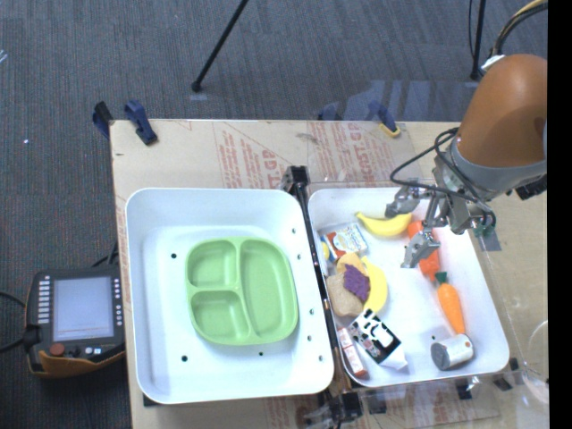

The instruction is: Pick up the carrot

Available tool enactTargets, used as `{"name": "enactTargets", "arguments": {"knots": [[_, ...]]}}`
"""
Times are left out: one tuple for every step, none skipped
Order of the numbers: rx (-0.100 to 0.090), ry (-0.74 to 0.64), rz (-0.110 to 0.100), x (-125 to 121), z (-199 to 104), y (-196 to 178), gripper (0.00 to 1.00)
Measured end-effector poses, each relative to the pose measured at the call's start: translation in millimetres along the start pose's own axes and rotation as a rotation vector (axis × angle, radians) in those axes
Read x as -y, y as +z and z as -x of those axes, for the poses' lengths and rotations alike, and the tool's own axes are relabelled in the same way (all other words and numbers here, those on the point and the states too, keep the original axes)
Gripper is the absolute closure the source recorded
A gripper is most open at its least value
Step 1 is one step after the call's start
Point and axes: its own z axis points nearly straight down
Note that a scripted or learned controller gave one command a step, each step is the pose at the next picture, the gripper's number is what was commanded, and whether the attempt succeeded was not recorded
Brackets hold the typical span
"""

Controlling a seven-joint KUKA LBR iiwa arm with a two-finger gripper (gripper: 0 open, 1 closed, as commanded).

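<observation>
The carrot (450,304) lies in the right bin (483,275), at about 4 o'clock from its middle; the claw (420,239) hangs at the carrot's 11 o'clock, near it, fingers spread, pinching nothing; a banana (384,225) sits at the claw's 9 o'clock.

Dark grey carpet (268,43) covers the floor. Thin black stand legs (223,34) cross it above a cardboard-topped counter (223,155). Blue clamps (140,121) grip the counter's far edge. A pendant (79,315) lies left of it.
</observation>
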Motion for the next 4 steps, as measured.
{"name": "enactTargets", "arguments": {"knots": [[-0.009,-0.096,0.002,58.6,-26.3,93.3,0.0],[-0.003,0.0,0.001,76.8,-70.1,134.0,0.0],[0.002,-0.01,0.002,73.7,-66.8,122.9,1.0],[0.006,0.106,-0.001,39.4,-66.0,51.4,1.0]]}}
